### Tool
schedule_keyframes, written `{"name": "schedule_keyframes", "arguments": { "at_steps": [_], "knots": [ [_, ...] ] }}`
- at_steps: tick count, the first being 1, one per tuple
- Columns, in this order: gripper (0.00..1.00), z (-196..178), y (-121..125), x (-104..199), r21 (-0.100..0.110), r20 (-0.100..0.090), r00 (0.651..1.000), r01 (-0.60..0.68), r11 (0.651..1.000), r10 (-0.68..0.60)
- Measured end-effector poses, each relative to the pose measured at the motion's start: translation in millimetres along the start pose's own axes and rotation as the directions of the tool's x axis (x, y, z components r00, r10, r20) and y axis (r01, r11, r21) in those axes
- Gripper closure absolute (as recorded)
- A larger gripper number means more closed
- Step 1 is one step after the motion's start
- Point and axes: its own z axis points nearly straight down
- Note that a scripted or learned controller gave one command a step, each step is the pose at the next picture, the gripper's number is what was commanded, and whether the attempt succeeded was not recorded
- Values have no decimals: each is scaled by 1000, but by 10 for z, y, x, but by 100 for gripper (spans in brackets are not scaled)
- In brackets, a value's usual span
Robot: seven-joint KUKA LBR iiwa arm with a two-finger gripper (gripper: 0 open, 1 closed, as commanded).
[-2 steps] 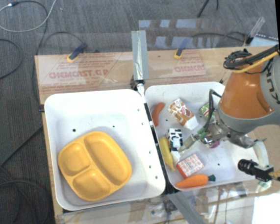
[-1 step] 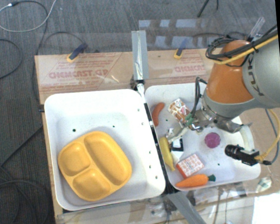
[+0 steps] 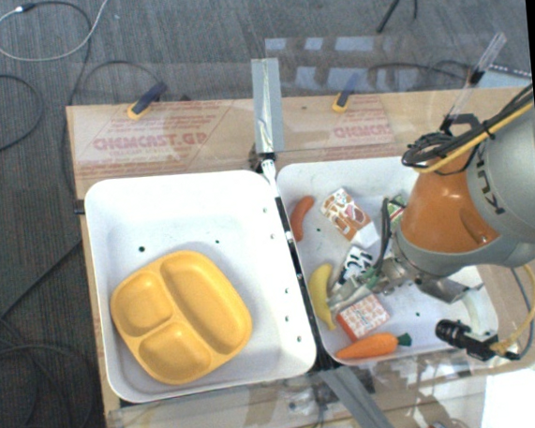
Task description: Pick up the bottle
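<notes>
In the right bin [image 3: 295,185], a small white bottle [image 3: 357,260] with a black-and-white label lies tilted near the middle. My gripper [image 3: 366,283] hangs low below the orange-banded wrist [image 3: 444,212]. It sits just in front of the bottle, between it and a red box [image 3: 363,317]. The arm hides the bottle's right side, and I cannot make out whether the gripper touches it.
Around the bottle lie a yellow banana [image 3: 321,293], a red sausage-shaped item [image 3: 302,216], a patterned packet [image 3: 345,212] and an orange carrot [image 3: 367,346]. A yellow divided tray [image 3: 180,315] fills the middle of the left bin [image 3: 116,209]. A metal divider [image 3: 266,105] stands behind the bins.
</notes>
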Motion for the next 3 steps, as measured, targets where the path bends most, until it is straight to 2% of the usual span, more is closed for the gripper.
{"name": "schedule_keyframes", "arguments": {
  "at_steps": [1,2,3],
  "knots": [
    [0,-818,216,728,9,-17,821,571,821,-571],
    [0,-820,122,821,5,-18,694,720,694,-720],
    [0,-822,129,836,-7,-17,226,974,226,-974]
  ]
}}
